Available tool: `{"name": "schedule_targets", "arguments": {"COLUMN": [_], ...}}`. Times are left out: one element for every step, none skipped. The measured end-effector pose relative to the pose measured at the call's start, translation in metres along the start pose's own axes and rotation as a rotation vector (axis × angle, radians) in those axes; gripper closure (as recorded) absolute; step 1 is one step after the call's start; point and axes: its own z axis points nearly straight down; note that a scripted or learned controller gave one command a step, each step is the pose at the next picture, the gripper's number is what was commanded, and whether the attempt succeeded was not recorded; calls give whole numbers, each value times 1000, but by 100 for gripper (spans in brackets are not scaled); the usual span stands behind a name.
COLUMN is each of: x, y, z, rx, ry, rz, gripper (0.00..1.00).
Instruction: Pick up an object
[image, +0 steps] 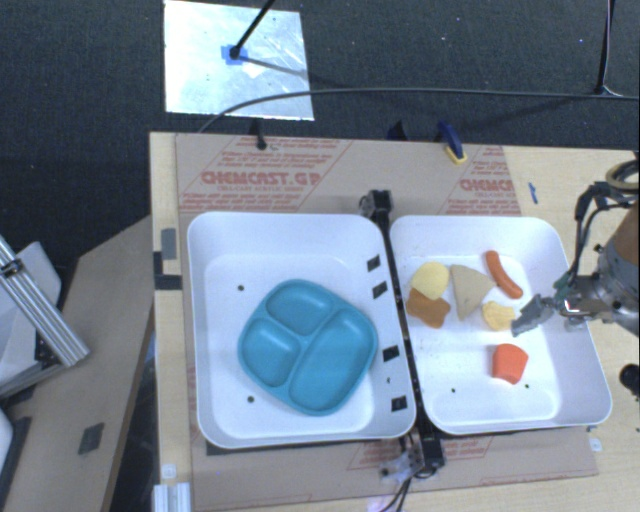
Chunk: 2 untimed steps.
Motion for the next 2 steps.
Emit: {"name": "schedule_targets", "arguments": {"x": [1, 7], "y": [3, -4], "z": [-6, 48], "rx": [-12, -10], "ry": [-3, -2], "rz": [-4, -2], "gripper": [0, 0]}}
